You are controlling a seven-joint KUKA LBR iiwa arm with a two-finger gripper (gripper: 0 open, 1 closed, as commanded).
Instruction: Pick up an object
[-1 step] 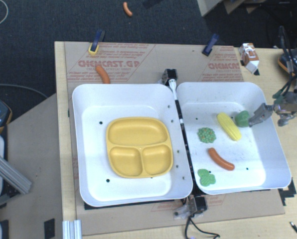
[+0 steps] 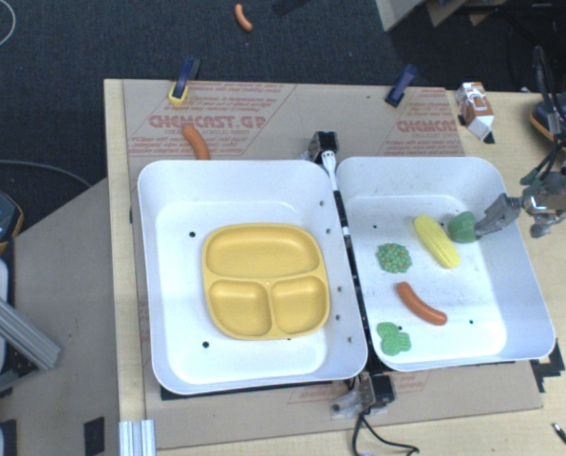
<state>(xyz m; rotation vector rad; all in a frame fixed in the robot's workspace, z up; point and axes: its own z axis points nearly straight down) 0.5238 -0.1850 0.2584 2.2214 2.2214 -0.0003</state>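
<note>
Reaching in over the right bin's (image 2: 511, 255) right edge, your gripper (image 2: 480, 224) pinches a green toy (image 2: 462, 226) touching the corn cob (image 2: 436, 241); lifting may drag the cob or slip.

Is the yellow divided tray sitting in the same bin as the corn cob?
No, the yellow tray lies in the left bin, while the corn cob lies in the right bin.

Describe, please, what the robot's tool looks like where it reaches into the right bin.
The tool is a slim grey metal piece that narrows toward its tip over the right bin. Behind it, at the picture's right edge, sits a blockier grey metal mount with dark cables looping above it. The picture is too coarse to show any markings on it.
</note>
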